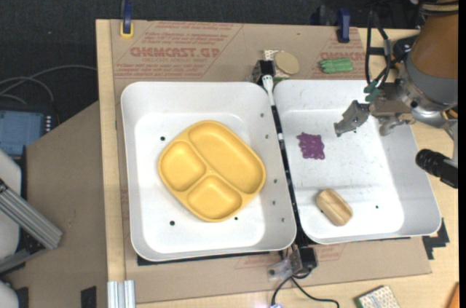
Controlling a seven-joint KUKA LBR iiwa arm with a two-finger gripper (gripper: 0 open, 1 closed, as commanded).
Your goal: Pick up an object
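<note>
Reaching in from the right, the arm (437,59) holds its gripper (352,119) over the right bin (408,219), pointing left toward the purple grape cluster (312,145); whether it is parted or closed cannot be told. A tan wooden block (334,207) lies near the bin's front, its long axis slanting.

Grey arm (429,81), orange band (443,44)

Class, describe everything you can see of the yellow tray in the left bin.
The yellow tray is a rounded, glossy dish that looks like plastic, moulded into three compartments: one large along its upper right, two smaller at left and bottom. It lies flat and upright, turned at a slant, on the floor of the left bin, near the middle, apart from the walls. Its compartments hold nothing.
</note>
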